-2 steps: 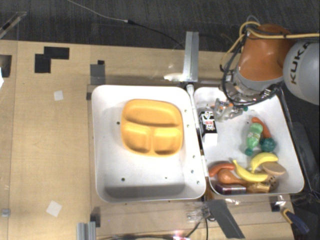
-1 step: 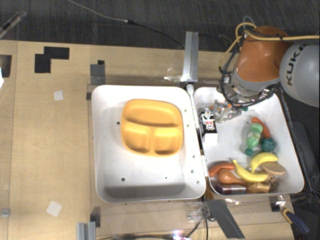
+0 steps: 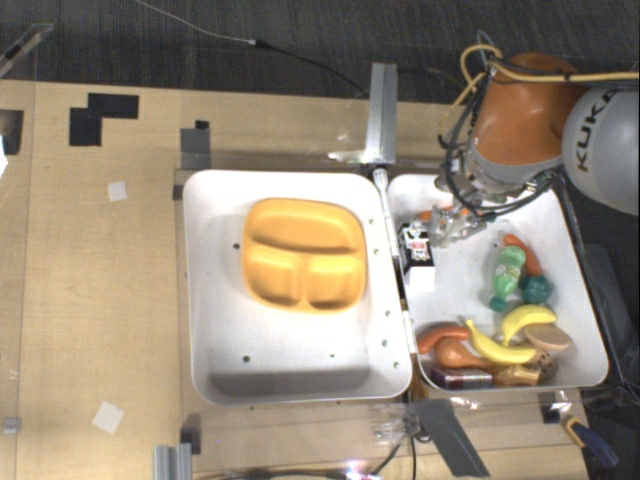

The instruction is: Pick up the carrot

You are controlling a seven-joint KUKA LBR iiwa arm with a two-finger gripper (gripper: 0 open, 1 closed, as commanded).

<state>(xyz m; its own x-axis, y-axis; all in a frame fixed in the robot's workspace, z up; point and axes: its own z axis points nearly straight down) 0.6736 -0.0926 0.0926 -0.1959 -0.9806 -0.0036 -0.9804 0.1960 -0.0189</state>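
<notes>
The carrot (image 3: 524, 253), an orange sliver with a green top beside it, lies against the right wall of the right bin (image 3: 590, 353), ungrasped. The claw (image 3: 455, 223) hangs low over that bin's upper left (whether it is released or clenched I cannot tell), well apart from the carrot. Reaching, gripping and lifting all remain.
</notes>
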